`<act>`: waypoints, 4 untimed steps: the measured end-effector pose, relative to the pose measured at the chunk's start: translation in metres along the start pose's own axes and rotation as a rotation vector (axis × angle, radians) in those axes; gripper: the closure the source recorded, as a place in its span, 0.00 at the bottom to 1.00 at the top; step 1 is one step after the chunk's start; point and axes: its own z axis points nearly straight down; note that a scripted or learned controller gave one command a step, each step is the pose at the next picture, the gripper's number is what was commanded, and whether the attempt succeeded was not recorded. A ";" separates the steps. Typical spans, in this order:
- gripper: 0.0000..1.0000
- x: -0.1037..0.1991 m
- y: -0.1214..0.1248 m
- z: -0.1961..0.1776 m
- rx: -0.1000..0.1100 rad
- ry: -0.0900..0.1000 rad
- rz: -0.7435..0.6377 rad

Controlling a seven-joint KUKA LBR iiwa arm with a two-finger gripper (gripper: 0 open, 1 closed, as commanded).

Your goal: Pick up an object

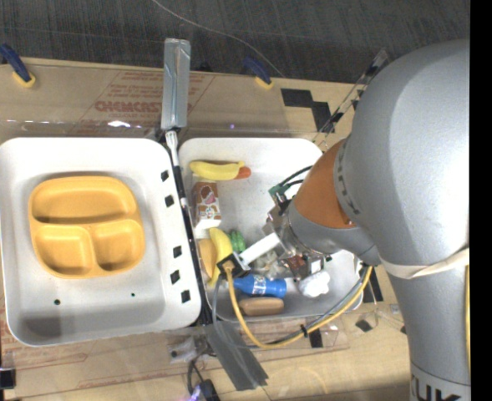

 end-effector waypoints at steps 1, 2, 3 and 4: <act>0.00 0.000 0.001 -0.002 -0.001 0.003 0.003; 0.00 -0.001 -0.018 -0.038 0.013 -0.021 -0.027; 0.00 0.035 -0.098 -0.074 0.013 -0.022 0.077; 0.00 0.046 -0.125 -0.074 0.016 -0.027 -0.104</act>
